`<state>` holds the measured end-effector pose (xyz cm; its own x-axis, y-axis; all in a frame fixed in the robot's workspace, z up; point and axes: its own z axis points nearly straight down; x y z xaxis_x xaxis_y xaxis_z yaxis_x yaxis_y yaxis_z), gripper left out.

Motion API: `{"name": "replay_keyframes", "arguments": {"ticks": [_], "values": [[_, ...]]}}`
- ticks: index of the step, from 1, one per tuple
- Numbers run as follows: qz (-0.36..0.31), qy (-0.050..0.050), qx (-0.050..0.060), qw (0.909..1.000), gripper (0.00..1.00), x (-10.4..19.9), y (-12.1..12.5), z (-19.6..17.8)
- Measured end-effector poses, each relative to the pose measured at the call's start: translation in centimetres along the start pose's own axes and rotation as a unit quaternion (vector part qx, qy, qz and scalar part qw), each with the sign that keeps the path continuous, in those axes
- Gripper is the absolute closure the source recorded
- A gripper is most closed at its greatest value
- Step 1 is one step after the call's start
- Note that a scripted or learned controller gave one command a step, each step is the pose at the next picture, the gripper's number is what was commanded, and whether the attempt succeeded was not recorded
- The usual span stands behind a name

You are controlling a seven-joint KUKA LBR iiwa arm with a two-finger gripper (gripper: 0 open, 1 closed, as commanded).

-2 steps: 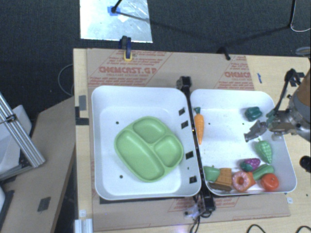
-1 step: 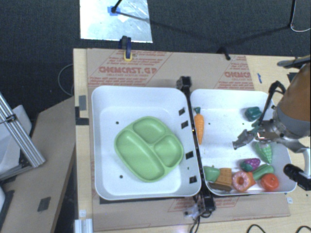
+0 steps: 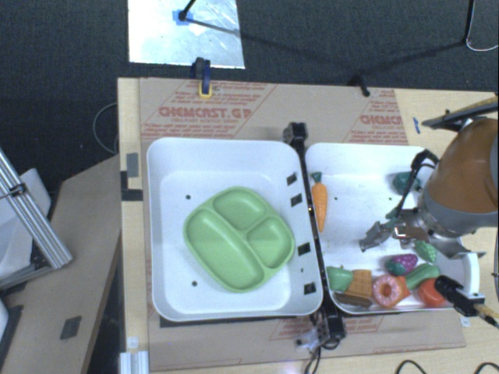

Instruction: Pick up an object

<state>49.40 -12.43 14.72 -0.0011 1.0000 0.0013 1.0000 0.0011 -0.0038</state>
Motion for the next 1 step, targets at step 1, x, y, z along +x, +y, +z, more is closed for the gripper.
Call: {"name": "replay_keyframes", "arguments": {"ticks": [1], "values": [[0.0,0.0,-0.001,1.0,0.0,-0.69,-0.11,5.97]]}}
